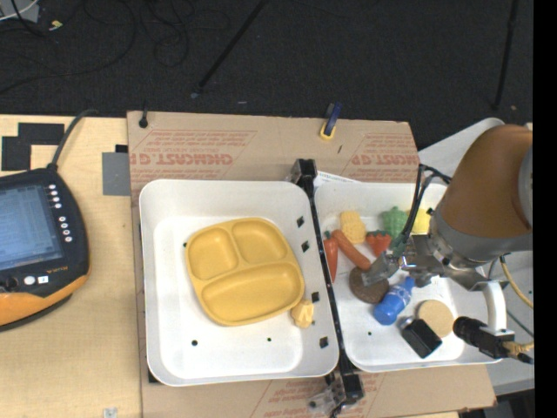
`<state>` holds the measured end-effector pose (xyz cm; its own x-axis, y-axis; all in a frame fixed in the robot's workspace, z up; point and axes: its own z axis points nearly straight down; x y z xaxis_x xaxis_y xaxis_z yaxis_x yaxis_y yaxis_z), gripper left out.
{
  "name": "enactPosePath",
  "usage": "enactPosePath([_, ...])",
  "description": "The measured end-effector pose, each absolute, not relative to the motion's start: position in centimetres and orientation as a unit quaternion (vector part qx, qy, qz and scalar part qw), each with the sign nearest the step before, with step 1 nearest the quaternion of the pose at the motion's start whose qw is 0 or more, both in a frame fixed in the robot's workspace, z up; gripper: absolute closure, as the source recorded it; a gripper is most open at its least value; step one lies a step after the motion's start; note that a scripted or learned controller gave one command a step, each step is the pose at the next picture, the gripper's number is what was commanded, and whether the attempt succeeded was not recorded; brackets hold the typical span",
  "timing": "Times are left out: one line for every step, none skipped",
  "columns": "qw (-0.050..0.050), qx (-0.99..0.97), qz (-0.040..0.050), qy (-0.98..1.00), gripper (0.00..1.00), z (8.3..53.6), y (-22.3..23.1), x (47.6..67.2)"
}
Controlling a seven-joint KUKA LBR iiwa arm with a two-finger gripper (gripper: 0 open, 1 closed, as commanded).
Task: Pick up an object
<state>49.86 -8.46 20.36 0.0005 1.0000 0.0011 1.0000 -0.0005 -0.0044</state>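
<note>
I find the pick not yet made — the metal two-finger gripper (389, 271) sits low in the right white plastic bin (365, 355), its opening indiscernible to me, touching the round brown disc (365, 286) — blue bottle (392, 303) at its five o'clock.

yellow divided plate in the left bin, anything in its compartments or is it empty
Empty. The yellow divided plate lies flat in the left bin, all three compartments showing bare yellow. A small pale yellow piece sits beside its rim, outside the plate.
</note>
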Motion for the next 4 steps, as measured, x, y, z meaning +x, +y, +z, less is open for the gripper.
enactPosePath([0.001,-0.708,0.0004,-0.706,0.00,9.9,-8.4,50.6])
enactPosePath([0.003,-0.712,0.0017,-0.703,1.00,10.6,-8.6,50.5])
enactPosePath([-0.001,-0.705,-0.0026,-0.709,1.00,19.2,-2.8,50.3])
enactPosePath([-0.005,-0.706,-0.0067,-0.709,1.00,40.1,1.7,49.3])
